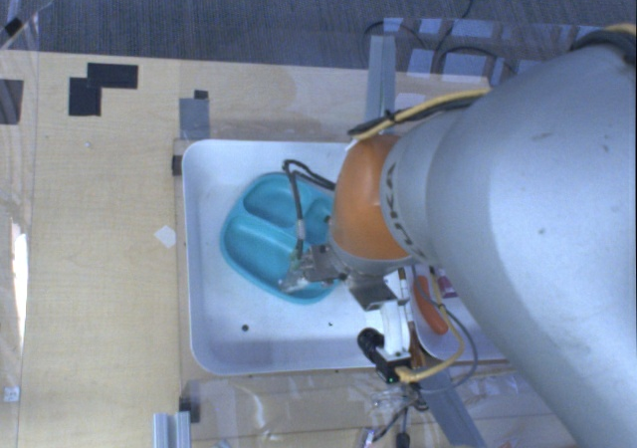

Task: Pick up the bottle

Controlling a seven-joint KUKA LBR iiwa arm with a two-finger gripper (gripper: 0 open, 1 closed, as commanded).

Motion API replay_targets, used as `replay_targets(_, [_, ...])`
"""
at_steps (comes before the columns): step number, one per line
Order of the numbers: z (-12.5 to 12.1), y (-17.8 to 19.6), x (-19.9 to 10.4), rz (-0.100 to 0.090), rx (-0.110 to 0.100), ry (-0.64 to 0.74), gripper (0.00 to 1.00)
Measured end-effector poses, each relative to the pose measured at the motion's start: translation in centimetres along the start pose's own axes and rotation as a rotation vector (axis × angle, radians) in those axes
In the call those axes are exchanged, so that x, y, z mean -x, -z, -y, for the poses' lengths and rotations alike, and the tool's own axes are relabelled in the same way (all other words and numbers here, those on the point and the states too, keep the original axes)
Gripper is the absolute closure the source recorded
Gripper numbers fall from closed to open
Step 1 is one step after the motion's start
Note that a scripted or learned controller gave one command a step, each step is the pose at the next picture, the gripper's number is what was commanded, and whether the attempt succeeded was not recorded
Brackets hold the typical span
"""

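Looming closest to us, the grey arm (528, 237) is filling the right side of the frame and reaching in toward the middle. Starting from the far left, we are looking at the pale wooden bench (90, 247), which is carrying black tape marks (102, 86) at the upper left. Moving rightward, we are seeing a shallow white bin (214, 332) sitting at the centre of the frame, and a blue divided dish (261, 237) is lying inside it, toward its upper right part. A thin black cable (295, 187) is looping over the dish's right half. Just below that, the gripper (304, 275) is hanging over the lower right edge of the dish, seemingly touching or nearly touching it; we are not managing to tell whether it is open or closed, since the wrist is covering much of it. Right of the gripper, the orange band (363, 207) is wrapping the wrist. Farther right and lower, an orange-red bottle-like thing (430, 309) is peeking out from under the arm, well apart from the gripper; we are not certain what it is. A yellow cable (443, 361) is curling beneath it.
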State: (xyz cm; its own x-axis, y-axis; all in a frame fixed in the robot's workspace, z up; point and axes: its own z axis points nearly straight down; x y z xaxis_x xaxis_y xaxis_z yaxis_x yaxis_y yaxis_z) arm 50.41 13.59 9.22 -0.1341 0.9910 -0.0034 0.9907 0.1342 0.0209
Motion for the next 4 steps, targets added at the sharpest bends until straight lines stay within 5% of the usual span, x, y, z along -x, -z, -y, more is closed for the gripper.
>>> replay_targets(1, [1.3, 2.4, -2.4, 0.000, -0.021, 0.133, 0.00])
replay_targets(2, [1.3, 3.9, -1.8, -0.007, -0.016, 0.360, 0.00])
replay_targets(3, [0.9, 0.4, 0.4, -0.003, 0.011, 0.399, 0.00])
replay_targets(4, [0.9, 0.4, 0.4, -0.003, 0.011, 0.399, 0.00])
